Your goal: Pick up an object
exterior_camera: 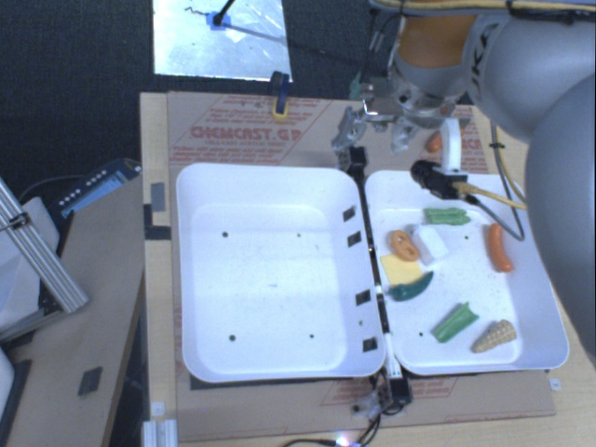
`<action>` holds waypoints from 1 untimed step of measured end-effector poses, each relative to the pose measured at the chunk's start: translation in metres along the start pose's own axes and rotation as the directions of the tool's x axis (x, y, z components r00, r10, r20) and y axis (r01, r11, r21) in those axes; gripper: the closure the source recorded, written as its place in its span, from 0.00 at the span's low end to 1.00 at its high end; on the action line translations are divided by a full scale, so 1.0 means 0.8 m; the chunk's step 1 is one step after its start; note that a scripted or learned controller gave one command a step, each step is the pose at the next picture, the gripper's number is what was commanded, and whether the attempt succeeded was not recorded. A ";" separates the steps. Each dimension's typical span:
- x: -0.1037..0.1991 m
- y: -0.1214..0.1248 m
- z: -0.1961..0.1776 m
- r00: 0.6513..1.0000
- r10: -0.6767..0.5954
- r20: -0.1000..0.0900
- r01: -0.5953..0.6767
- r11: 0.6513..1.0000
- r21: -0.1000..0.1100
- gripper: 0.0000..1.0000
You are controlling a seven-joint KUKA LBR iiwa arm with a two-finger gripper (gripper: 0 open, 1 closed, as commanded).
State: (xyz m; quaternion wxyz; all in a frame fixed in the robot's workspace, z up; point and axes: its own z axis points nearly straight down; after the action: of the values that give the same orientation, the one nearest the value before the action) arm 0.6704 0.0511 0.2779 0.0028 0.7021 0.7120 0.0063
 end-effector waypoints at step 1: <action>-0.009 -0.001 -0.007 1.000 0.006 0.004 -0.006 1.000 0.007 1.00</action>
State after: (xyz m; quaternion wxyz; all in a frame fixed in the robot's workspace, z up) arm 0.6697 0.0442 0.2831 0.0018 0.7043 0.7099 0.0026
